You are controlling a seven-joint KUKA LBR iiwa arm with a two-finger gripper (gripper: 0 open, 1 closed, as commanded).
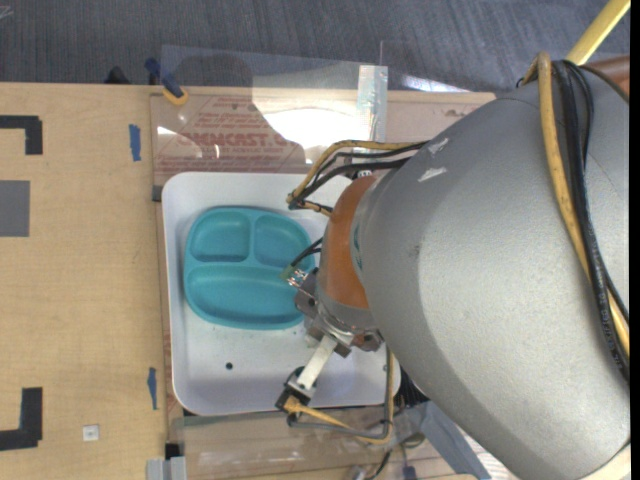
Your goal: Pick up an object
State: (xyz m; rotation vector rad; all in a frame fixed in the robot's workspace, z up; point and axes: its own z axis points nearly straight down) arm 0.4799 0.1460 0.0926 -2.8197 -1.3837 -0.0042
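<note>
A teal divided plate (pixel 245 266) with three compartments lies in the left part of the white bin (pixel 200 368). The grey arm with its orange band (pixel 345 258) reaches in from the right and hangs over the bin. Its gripper (pixel 322 336) sits just off the plate's lower right corner, low over the bin floor, mostly hidden under the wrist. Nothing can be seen held in it.
A white and black piece with a yellow cable (pixel 300 386) sticks out below the wrist near the bin's front wall. A clear sheet (pixel 270 98) stands behind the bin. Brown board (pixel 75 268) lies to the left. The arm's bulk covers the right side.
</note>
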